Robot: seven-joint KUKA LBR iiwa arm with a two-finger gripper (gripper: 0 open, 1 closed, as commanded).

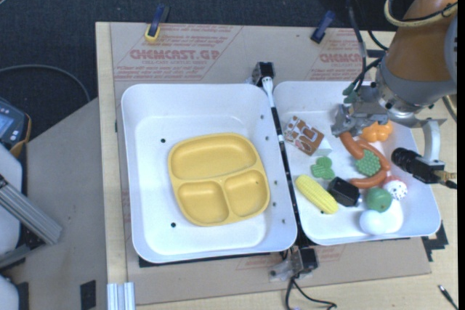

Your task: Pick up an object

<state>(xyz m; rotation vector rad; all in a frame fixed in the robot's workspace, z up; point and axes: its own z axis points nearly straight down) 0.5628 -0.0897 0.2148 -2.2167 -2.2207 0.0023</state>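
My fingers [354,120] hang low in the right bin [429,218] over the orange sausage [352,145] (grip state: cannot tell).

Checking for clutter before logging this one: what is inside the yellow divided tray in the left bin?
The yellow tray in the left bin shows three compartments, all bare yellow, with no item in them. The bin floor beneath the tray is covered, so it cannot be checked.

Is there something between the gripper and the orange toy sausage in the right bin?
Nothing visible. The gripper hangs directly over the upper end of the orange sausage. The orange fruit lies close beside it on the right, not in between.
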